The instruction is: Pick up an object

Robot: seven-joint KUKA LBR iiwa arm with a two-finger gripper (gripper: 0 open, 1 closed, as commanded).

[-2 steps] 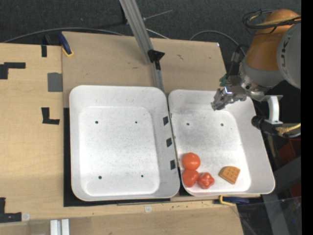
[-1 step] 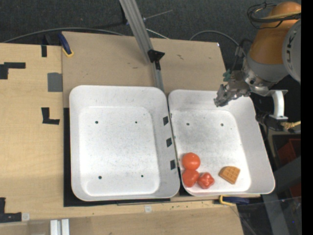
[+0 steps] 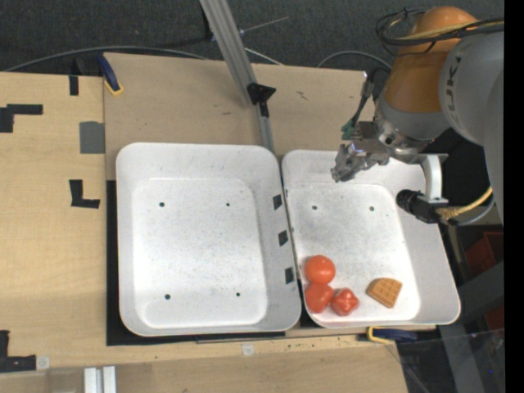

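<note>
In the right bin, near its front edge, lie a round red-orange tomato-like object, a smaller red-orange object just in front of it, a red pepper-like object and a tan waffle-shaped piece. My gripper hangs over the bin's back edge, well apart from these objects. Nothing shows between its fingers, and their state is hard to read from this angle.
The left bin lies beside the right one. A grey metal pole slants over the bench from the back. A black cable fitting protrudes by the right bin's right rim. Black tape marks lie on the wood at left.
</note>
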